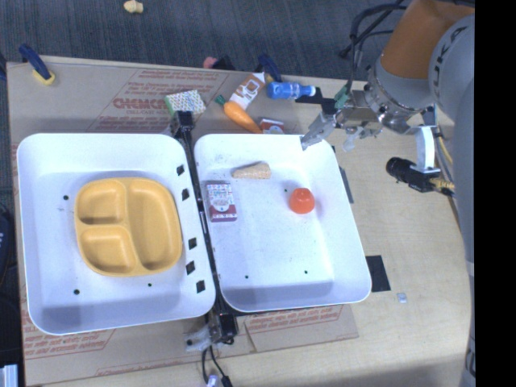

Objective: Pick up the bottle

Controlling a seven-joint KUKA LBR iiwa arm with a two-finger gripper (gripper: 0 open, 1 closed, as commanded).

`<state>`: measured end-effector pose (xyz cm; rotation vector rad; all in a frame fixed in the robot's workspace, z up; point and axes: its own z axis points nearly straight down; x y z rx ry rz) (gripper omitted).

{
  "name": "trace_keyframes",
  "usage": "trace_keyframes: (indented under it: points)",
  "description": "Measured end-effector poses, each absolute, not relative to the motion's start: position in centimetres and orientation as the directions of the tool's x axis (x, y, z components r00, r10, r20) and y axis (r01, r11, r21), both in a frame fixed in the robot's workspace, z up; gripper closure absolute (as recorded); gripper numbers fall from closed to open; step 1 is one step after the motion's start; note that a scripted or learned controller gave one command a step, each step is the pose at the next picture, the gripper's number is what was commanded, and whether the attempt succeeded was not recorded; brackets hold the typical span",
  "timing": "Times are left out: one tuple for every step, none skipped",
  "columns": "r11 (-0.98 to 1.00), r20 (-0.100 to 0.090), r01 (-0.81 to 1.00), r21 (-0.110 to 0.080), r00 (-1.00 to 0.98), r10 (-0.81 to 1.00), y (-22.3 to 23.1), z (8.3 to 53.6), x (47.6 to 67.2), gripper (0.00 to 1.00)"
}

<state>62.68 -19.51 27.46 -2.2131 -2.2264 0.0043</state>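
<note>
A: Item one, the bottle?
B: Blue bottle (288,90), lying on its side on the cardboard sheet (145,95) behind the right bin (347,248), outside both bins. Just to its left lies a white-and-orange sachet (247,89), and in front of that an orange carrot (241,117), close to the bin's far rim.

A: End effector?
B: End effector (322,129) sits over the far right corner of the right bin, to the right of and a little nearer the camera than the bottle, apart from it. Nothing shows between its fingers. Whether they are spread or pressed together, I cannot tell; the parts blur together at this slant. Arm (423,31) enters from the right, orange band above the wrist.

A: Right bin contents?
B: Three entries. A tan bread-like piece (251,170) near the far rim; a red-orange ball (301,201) right of centre; a small red-and-white packet (221,201) lying flat near the left wall.

A: Left bin?
B: Left bin (40,297) holds one yellow divided tray (128,225) with three compartments, lying flat near the centre.

A: Loose items on the bench?
B: A checked green-and-white packet (185,101) on the cardboard behind the join between the bins. Blue-and-yellow clamp (36,64) at the cardboard's far left corner. A small yellow object (132,6) on the dark floor (242,14) beyond the bench.
</note>
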Motion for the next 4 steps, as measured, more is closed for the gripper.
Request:
trace_keyframes:
  points:
    - [0.098,0.002,0.995,-0.007,-0.098,0.995,-17.4,11.5,62.1,0.00]
    - [0.101,0.001,0.995,-0.006,-0.101,0.995,-17.4,12.7,62.2,1.00]
    - [-0.120,0.001,0.993,-0.007,0.120,0.993,-12.7,9.1,57.3,1.00]
    - [-0.268,0.001,0.963,-0.007,0.268,0.963,-9.3,14.5,52.8,1.00]
